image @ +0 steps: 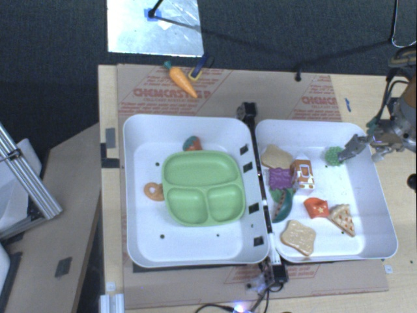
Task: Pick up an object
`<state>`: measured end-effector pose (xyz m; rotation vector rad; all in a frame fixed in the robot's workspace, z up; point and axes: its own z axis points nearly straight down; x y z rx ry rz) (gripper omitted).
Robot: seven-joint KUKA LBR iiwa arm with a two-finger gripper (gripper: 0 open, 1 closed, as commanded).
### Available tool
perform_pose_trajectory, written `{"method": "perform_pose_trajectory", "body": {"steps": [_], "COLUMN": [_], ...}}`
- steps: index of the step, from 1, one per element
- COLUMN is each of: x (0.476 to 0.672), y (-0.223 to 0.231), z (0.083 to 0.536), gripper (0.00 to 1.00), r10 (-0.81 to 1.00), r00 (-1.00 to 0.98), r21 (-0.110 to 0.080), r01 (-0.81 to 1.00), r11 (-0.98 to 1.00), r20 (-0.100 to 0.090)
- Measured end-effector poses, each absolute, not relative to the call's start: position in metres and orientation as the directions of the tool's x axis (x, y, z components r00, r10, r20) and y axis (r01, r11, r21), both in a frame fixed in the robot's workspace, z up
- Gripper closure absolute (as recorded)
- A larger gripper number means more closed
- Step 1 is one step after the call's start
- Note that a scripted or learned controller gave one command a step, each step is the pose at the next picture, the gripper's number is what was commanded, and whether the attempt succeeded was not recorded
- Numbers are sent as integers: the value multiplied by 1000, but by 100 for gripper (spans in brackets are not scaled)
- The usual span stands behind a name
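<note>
**Robot arm reaching over two white bins of toy food**

A pale wooden surface [78,168] sits on dark carpeted floor [45,57]. A brown cardboard sheet [273,90] printed with red lettering covers its middle, and two shallow white bins rest on it side by side.

The left bin [140,240] holds a green divided plate [202,188] at its centre. A small pretzel [154,192] lies at the plate's 9 o'clock, and a red and green toy [191,143] lies at its 12 o'clock, touching the plate's rim.

The right bin [374,214] holds a cluster of toy food: a pale bread piece [277,156], a purple piece [281,178], an orange and white carton [302,175], a watermelon slice [282,205], a red piece [316,207], a pizza slice [343,219], a toast slice [299,237], and a green broccoli [335,155] at the bin's 1 o'clock.

The gripper [352,149] enters from 3 o'clock and hangs just beside the broccoli; whether its fingers are apart or closed cannot be told.

Beyond the bins, at 12 o'clock, a toy carrot [183,82] lies on the cardboard's edge, near a silvery square sheet [130,25] on the floor. An aluminium frame [26,181] stands at 9 o'clock.
</note>
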<state>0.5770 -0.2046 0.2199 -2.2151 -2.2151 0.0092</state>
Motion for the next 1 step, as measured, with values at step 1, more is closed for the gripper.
{"method": "perform_pose_trajectory", "body": {"steps": [1], "x": [580], "y": [-204], "z": [227], "gripper": [0], "r10": [1000], "r00": [-4], "r21": [1], "r01": [1000], "r11": [4], "r20": [-1]}}
